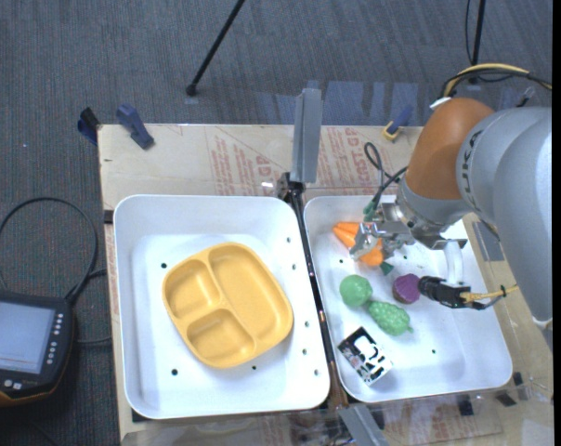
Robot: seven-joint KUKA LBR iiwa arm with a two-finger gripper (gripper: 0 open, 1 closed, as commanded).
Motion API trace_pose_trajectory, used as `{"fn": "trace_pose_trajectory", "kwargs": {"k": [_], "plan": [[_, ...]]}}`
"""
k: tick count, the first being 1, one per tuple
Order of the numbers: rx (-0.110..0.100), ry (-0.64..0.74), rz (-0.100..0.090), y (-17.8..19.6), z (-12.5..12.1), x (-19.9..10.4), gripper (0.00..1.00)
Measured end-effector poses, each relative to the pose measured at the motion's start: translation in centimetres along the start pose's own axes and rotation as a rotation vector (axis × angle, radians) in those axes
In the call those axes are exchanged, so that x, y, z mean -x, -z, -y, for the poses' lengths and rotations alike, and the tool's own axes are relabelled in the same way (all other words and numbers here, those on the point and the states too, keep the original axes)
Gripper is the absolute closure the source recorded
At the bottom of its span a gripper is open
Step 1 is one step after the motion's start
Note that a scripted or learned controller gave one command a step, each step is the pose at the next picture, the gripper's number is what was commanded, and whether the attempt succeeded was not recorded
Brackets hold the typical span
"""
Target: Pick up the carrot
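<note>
Carrot [348,233] lies in the upper left of the right bin [489,365], its long axis running left-right, touching the fingers [371,246]; you cannot tell their opening.

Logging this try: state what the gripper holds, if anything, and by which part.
Cannot be told. The gripper sits low over the carrot in the right bin, covering its middle; orange shows on both sides of it, but no clear grasp.

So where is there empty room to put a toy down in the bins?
The left bin has bare strips all around the yellow plate. In the right bin, the floor to the right of the black-and-white block is free. It is crowded near the gripper: carrot, green ball, purple piece, bumpy green piece.
</note>
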State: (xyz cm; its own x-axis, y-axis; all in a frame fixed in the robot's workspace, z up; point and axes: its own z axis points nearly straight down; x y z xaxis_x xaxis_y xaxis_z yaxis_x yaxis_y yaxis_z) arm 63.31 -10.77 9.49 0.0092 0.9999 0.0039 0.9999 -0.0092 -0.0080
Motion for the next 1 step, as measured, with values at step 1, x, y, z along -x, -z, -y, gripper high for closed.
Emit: {"fn": "trace_pose_trajectory", "kwargs": {"k": [1], "plan": [[0.003,-0.007,0.002,-0.17,3.14,-1.76,1.00]]}}
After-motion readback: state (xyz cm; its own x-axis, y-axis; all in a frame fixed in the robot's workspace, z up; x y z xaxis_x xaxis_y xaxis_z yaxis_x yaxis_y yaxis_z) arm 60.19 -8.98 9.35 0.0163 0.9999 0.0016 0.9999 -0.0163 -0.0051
